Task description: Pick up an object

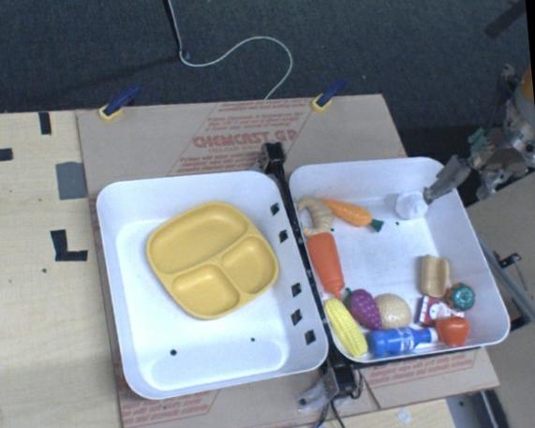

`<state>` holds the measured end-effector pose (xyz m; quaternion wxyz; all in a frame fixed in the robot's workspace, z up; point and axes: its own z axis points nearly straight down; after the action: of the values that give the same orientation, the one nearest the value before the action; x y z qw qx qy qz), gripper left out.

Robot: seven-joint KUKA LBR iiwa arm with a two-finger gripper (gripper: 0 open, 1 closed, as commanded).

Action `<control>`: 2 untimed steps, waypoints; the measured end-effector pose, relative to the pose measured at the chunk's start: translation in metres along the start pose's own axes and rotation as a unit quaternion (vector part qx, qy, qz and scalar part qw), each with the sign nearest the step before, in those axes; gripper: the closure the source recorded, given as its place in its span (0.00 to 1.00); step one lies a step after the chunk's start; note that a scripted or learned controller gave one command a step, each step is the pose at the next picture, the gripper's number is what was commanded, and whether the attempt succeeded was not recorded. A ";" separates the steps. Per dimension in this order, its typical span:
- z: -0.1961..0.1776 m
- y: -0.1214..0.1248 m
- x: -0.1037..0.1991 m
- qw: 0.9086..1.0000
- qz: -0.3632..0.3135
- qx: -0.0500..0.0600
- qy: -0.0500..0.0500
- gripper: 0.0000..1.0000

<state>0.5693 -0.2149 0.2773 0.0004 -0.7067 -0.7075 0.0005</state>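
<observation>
The gripper [439, 185] hangs at the right bin's [472, 236] two o'clock rim; I cannot tell its state. The corn cob [345, 326], at seven o'clock, looks light, rigid, slick plastic; best pinched across its middle
</observation>
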 end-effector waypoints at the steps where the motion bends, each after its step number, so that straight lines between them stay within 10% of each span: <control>1: 0.138 -0.070 0.004 1.000 0.002 0.007 0.003 0.00; 2: 0.121 -0.065 0.003 1.000 0.000 0.001 0.001 1.00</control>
<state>0.5039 -0.2117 0.1567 0.0016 -0.7068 -0.7074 0.0007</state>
